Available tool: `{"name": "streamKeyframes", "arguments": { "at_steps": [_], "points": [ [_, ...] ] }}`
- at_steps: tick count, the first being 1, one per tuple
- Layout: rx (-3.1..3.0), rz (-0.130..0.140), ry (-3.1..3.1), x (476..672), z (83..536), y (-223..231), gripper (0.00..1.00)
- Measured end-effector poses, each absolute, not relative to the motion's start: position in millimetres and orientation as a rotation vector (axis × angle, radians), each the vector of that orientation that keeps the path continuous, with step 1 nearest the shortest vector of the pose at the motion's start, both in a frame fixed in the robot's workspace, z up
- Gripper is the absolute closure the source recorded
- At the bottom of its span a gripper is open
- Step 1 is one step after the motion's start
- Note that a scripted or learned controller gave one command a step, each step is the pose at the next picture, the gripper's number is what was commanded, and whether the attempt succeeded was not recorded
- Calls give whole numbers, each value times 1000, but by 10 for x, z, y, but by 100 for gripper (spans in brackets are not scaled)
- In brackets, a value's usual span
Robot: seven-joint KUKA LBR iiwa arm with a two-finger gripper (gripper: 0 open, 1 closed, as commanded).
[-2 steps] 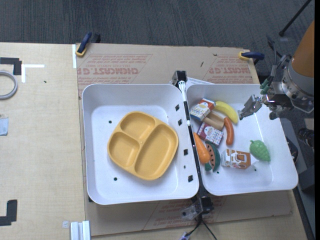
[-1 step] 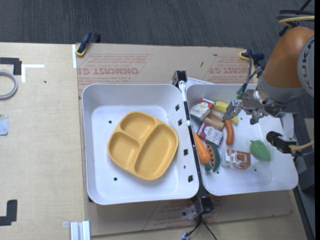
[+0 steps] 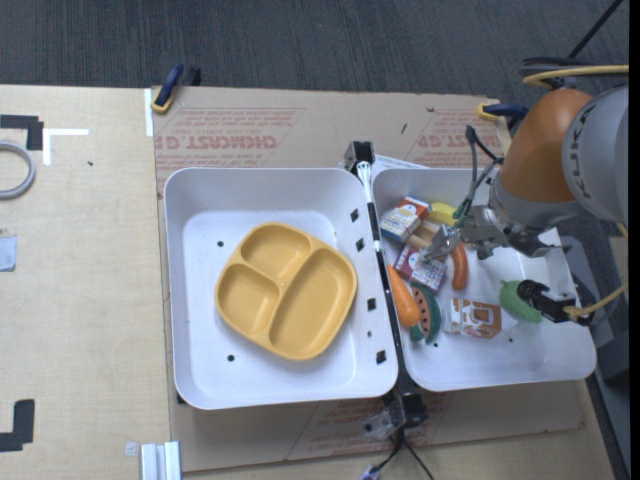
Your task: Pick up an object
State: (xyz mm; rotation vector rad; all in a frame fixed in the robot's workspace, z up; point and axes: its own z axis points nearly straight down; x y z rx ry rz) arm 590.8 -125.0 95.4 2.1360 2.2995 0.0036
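Now gripper (image 3: pixel 437 255) over toy pile (image 3: pixel 425 268) (right bin).

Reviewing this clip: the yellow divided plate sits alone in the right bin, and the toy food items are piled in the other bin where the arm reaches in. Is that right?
Not quite. The camera view shows the yellow divided plate alone in the left bin, not the right one. The rest holds: the toy food, such as the orange carrot, lies in the right bin, where the gripper reaches in.
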Motion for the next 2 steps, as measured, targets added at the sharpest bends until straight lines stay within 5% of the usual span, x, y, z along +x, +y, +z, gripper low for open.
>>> {"name": "streamKeyframes", "arguments": {
  "at_steps": [1, 2],
  "points": [
    [2136, 9, 2295, 5922, 1058, -1247, 100],
    [2169, 0, 2272, 5614, 1921, -670, 100]
  ]
}}
